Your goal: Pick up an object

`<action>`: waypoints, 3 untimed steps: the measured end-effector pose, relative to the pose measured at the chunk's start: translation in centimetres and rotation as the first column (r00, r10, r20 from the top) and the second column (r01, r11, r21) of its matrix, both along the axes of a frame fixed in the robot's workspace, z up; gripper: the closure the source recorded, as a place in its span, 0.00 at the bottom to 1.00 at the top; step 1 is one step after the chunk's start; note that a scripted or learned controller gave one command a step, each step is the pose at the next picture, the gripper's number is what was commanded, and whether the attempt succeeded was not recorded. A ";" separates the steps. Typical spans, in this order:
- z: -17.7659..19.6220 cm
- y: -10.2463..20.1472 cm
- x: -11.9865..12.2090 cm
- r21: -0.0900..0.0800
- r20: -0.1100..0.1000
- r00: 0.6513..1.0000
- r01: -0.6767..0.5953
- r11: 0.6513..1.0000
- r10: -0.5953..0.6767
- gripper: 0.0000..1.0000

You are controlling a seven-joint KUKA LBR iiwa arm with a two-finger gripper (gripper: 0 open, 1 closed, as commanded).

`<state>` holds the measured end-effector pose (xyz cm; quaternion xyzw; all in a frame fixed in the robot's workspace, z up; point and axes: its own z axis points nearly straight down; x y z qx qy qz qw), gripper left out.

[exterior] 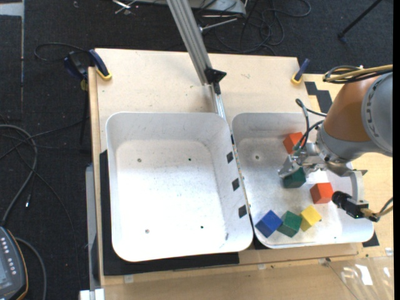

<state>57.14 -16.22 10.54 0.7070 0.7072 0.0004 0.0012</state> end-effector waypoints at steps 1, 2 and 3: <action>7.2 6.0 6.0 0.001 0.009 1.000 -0.010 1.000 0.010 1.00; 9.1 13.2 6.0 0.004 0.001 1.000 -0.009 1.000 0.009 1.00; 8.9 21.3 5.4 0.004 -0.004 1.000 -0.009 1.000 0.009 1.00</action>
